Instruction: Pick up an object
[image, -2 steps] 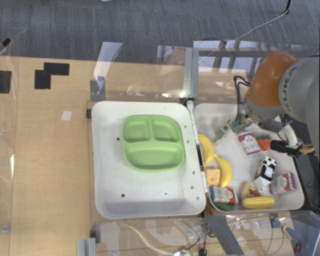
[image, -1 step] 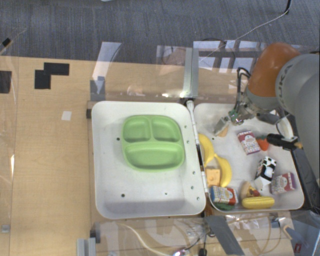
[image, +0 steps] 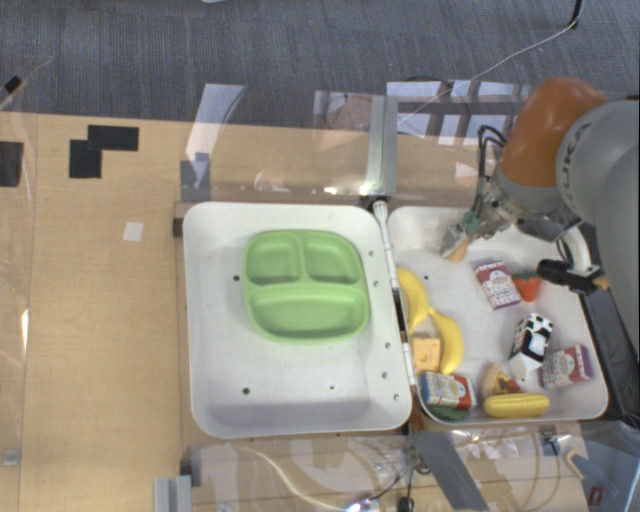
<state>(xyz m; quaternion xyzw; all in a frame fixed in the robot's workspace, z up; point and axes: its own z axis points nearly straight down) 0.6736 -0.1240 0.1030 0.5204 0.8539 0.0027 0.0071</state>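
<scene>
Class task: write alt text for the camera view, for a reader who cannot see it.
A grey robot arm with an orange band reaches from the right, its gripper low over the far end of the right white bin, which holds a banana, small food boxes and other toys. The left white bin holds a green divided plate.

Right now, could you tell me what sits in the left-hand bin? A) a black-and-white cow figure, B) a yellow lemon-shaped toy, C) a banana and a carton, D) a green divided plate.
D: the green divided plate lies alone in the left bin, while the banana and the cow figure lie in the right bin.
</scene>
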